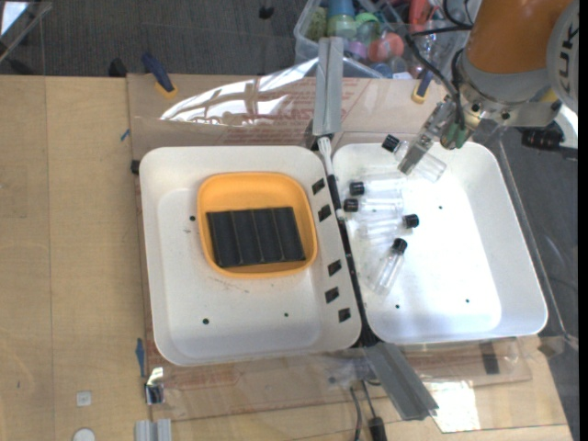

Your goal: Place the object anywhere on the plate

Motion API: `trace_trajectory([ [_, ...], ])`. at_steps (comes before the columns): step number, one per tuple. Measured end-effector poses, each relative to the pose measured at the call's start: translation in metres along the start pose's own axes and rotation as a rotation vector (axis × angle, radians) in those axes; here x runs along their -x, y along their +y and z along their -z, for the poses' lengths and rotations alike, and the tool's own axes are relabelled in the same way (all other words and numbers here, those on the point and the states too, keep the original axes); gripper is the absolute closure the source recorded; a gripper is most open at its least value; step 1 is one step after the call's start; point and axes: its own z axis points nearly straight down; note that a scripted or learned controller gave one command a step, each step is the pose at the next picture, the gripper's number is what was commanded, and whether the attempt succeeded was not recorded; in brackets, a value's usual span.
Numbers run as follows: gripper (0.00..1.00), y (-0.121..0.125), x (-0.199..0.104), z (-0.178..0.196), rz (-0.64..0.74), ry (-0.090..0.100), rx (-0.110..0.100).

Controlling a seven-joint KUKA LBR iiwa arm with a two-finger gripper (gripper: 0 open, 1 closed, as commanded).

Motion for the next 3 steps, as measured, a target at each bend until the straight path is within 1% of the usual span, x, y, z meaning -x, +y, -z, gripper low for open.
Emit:
trace_trajectory([
  [1, 1.00, -0.008, 0.002, 0.019, 0.192, -0.001, 0.001],
  [2, 1.00, -0.019, 0.009, 0.021, 0.305, -0.001, 0.001],
  [3, 1.00, -0.052, 0.033, 0.059, 0.302, -0.001, 0.001],
])
